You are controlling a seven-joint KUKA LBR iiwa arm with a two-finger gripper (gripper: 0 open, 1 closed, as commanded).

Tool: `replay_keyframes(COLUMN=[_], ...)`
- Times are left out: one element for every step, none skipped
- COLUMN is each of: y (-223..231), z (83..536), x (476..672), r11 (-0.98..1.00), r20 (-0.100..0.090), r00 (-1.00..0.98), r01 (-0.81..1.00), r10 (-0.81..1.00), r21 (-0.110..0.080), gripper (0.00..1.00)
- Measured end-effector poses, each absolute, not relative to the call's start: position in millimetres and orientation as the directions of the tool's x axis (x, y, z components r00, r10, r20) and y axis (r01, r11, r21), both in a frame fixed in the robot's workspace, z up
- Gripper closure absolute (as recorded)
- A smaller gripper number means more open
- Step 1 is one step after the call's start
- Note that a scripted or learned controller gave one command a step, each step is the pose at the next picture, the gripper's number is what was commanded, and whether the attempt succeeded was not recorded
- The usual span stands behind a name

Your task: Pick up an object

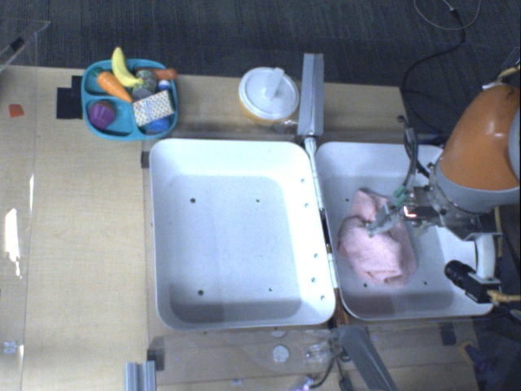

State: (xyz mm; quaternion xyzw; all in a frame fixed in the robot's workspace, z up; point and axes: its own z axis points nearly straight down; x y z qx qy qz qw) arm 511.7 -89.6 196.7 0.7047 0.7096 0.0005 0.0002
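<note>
Pink cloth (370, 247): a soft crumpled heap in my right bin (358, 160), towards its middle and near the wall shared with the left bin (228, 157).
Long axis: roughly from the bin's far side to its near side, with a narrower fold at the far end and a broader mass at the near end.
My gripper (389, 216): at the cloth's upper right edge, over the narrower fold; the cloth lies left of it and towards the near side.
Contact: the tip seems to touch or press the fabric, but I see no cloth between fingers.
Opening: I cannot tell.
What the move turns on: I judge the bulk sits off-centre from me, so a grab here catches only an edge fold.
</note>
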Motion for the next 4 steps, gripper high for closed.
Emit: replay_keyframes(y=[-138.1, -132.2, -131.5, -68.0], z=[147.0, 90.8, 101.8, 183.7], x=[488.7, 503.5, 508.3, 532.1], r11=[-0.082, 0.058, 0.061, 0.302], r20=[0.001, 0.0, -0.003, -0.003], r00=[0.082, -0.058, -0.061, -0.302], r01=[0.997, 0.998, 0.998, 0.953], r10=[0.997, 0.998, 0.998, 0.953], r21=[0.001, 0.014, 0.024, 0.007], gripper=[0.0, 0.0, 1.0, 1.0])
